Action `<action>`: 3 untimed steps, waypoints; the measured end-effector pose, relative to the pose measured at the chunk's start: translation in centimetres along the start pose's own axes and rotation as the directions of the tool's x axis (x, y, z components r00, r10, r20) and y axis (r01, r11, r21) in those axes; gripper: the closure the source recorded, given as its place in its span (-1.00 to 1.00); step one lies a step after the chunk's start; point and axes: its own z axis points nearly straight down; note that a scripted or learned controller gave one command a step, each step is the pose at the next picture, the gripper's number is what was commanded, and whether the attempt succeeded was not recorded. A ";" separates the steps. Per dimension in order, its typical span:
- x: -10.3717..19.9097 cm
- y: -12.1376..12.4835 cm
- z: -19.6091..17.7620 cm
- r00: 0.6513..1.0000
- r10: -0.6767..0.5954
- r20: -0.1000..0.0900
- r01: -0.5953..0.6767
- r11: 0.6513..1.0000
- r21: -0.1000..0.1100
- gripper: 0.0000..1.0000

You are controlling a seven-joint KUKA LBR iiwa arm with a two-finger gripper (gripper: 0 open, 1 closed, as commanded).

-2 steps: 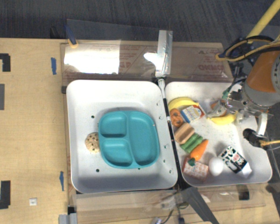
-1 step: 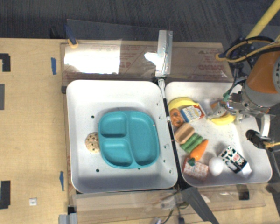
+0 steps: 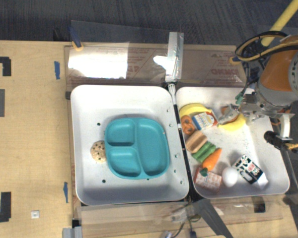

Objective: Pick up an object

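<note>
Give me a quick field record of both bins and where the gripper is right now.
left bin: teal divided plate in the middle; cookie at the plate's left edge
right bin: toy food crowded along its left side, including a carrot, a hot dog and a white egg; black-and-white carton to the right of the egg
gripper: low over a yellow banana at the right bin's far end
grasp: cannot tell
</note>
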 end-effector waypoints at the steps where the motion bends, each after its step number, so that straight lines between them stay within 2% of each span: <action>1: -1.4 -0.3 1.6 1.000 -0.020 -0.005 0.020 1.000 0.001 -1.00; 2: -2.2 0.9 1.5 0.994 -0.107 -0.017 0.107 0.994 0.001 -1.00; 3: -2.4 1.1 0.3 0.994 -0.109 -0.005 0.109 0.994 -0.006 1.00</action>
